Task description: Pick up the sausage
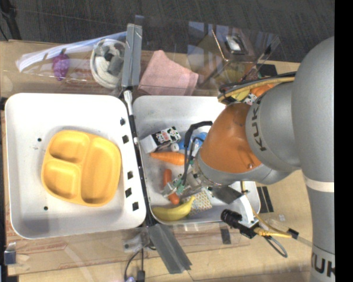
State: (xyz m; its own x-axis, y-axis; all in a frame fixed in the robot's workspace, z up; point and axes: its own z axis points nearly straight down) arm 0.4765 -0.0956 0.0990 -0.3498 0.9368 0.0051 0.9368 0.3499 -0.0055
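Two white bins lie side by side. The gripper (pixel 182 187) hangs low inside the right bin (pixel 142 107), and the left bin (pixel 12 157) sits well off to its left.

That left bin holds one yellow plate (pixel 81 167) with three compartments.

Around the gripper I count:
- one carrot (pixel 167 156), lying crosswise just beyond its tip;
- one banana (pixel 172 211), curved along the bin wall just on the near side of it;
- one small black-and-white box (pixel 165 137), farther off past the carrot;
- one short reddish piece, which I take for the sausage (pixel 167 177), standing just to the left of the tip, between carrot and banana.

A second small orange-red bit (pixel 174 199) shows right under the tool, touching the banana; what it is I cannot tell.

The orange band and grey arm (pixel 270 140) cover most of the right half of this bin. A blue thing (pixel 200 138) peeks out at the arm's edge, mostly hidden.

The tool's tip is a tangle of small parts and wires, so whether it is spread or pressed together cannot be told, nor whether it touches the sausage.

Beyond the bins lies one pink cloth (pixel 167 72).
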